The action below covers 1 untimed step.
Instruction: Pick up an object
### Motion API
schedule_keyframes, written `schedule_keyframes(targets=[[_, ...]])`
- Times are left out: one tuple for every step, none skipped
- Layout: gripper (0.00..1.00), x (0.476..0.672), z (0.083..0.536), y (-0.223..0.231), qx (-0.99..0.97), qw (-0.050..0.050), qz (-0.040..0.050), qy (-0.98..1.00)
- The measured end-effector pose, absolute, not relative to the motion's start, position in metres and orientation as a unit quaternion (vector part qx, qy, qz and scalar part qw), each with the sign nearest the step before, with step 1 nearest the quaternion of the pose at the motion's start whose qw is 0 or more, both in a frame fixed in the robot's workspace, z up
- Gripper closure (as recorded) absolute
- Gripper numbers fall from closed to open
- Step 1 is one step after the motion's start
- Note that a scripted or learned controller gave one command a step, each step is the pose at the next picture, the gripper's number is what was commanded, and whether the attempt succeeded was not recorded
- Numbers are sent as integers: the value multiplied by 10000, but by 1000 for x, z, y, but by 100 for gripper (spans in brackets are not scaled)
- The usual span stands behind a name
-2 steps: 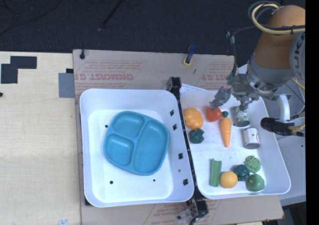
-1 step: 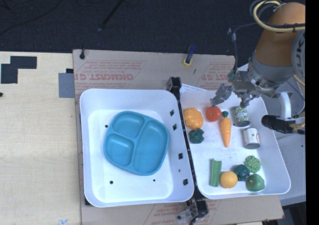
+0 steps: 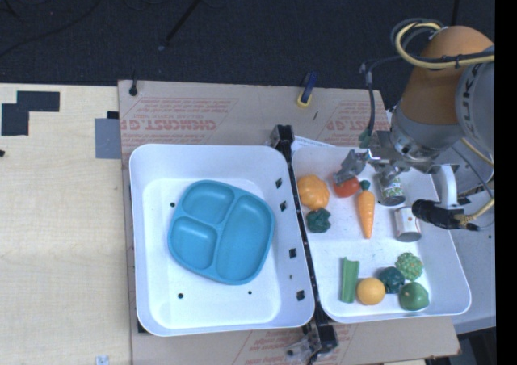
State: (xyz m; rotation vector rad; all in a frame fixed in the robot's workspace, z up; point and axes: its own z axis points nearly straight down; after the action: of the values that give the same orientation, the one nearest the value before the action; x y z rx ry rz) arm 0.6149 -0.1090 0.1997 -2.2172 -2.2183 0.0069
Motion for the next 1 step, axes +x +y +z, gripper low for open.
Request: schedule_keyframes(targets=[[0,622,139,-110,-7072,36,28,-7070]])
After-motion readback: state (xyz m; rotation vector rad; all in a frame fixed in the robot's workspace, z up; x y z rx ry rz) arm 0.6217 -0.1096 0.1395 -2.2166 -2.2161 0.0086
